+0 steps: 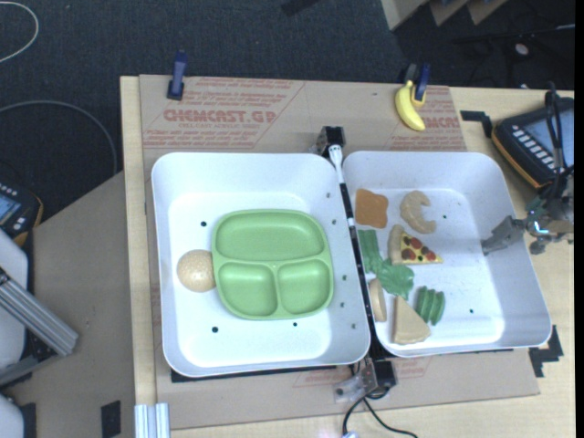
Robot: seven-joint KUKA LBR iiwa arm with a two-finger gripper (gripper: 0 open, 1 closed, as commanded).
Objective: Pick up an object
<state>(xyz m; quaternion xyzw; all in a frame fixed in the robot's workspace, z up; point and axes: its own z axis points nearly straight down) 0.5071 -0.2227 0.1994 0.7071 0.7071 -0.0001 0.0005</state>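
The pickable toy food sits in the left half of the right bin (511, 245): an orange square (371, 207), a croissant-like piece (418, 210), a pizza slice (412, 245), green leafy pieces (391, 272) and a sandwich wedge (409, 323), packed close together. The gripper (504, 234) hangs over the bin's bare right side, well apart from them; whether its fingers are wide or narrow I cannot tell. A sound try would probably target an outlying piece such as the croissant, descending with room for both fingers. The left bin (173, 245) holds a green divided tray (272, 263) touching a tan ball (195, 270).
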